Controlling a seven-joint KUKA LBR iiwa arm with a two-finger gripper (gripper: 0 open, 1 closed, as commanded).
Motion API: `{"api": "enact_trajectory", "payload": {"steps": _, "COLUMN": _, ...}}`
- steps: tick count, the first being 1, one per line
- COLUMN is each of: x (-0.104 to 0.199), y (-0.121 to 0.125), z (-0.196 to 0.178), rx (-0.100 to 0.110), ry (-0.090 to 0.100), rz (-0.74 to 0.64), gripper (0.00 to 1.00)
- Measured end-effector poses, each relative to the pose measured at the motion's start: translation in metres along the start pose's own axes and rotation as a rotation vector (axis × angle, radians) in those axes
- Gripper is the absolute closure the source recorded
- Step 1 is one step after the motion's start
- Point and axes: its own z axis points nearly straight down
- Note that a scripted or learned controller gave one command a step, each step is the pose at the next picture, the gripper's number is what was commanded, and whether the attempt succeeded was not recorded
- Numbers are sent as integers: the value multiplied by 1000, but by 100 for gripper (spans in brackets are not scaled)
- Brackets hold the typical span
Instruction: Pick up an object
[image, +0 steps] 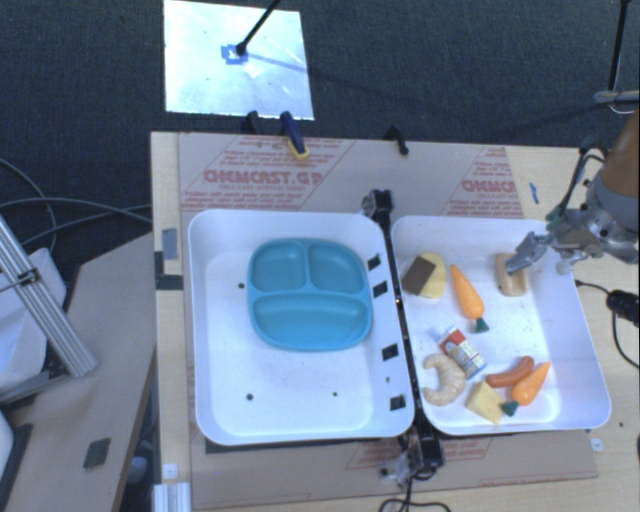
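The grey two-finger gripper (527, 255) reaches in over the far right edge of the right white bin (590, 390), its fingers spread apart with nothing between them, just beside a small tan bread-like piece (512, 276). Nearer the divider lie a yellow-and-brown wedge (425, 274) and an orange toy carrot (467, 294). Below sit a small red-and-white can (463, 353) and a pale croissant-shaped piece (444, 378). The left white bin (215, 400) holds a blue divided plastic plate (308, 296).

Two white bins (215, 330) — one blue divided plate (308, 296), three toy carrots (466, 292), one small can (463, 353) — several other toy foods.
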Motion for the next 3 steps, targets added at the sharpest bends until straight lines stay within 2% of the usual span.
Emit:
{"api": "enact_trajectory", "payload": {"steps": 1, "x": 1, "y": 3, "z": -8, "rx": -13, "ry": -3, "rz": -3, "gripper": 0}}
{"api": "enact_trajectory", "payload": {"steps": 3, "x": 14, "y": 3, "z": 107, "rx": -10, "ry": -3, "rz": -6, "gripper": 0}}
